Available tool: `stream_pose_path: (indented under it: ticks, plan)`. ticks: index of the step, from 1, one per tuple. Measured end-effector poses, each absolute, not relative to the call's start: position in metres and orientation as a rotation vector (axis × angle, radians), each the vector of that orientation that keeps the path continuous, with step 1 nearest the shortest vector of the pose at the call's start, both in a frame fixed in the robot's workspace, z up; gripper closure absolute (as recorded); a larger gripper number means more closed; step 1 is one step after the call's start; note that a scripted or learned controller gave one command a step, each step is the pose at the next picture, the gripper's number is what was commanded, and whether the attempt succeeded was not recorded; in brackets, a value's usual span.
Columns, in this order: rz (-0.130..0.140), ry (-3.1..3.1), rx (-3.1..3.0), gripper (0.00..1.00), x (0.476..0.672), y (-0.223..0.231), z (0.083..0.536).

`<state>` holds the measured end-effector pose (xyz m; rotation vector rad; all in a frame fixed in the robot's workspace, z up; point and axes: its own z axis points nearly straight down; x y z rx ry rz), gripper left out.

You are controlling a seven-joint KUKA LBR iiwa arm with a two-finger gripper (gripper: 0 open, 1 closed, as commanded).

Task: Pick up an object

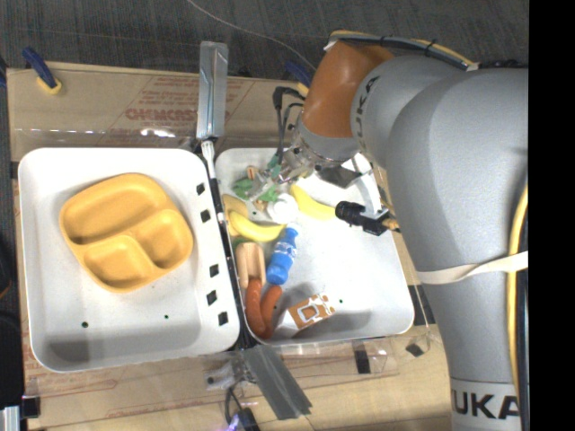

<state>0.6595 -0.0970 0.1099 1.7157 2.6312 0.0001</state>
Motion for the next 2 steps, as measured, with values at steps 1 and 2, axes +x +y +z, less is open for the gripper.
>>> stream_pose_path:
  ticks: [1,2]
  plan:
    - [0.006,2.476,1.929,1.0,0.658,-0.015,0.195]
    - [-0.005,2.322,2.122,1.0,0.528,-0.016,0.192]
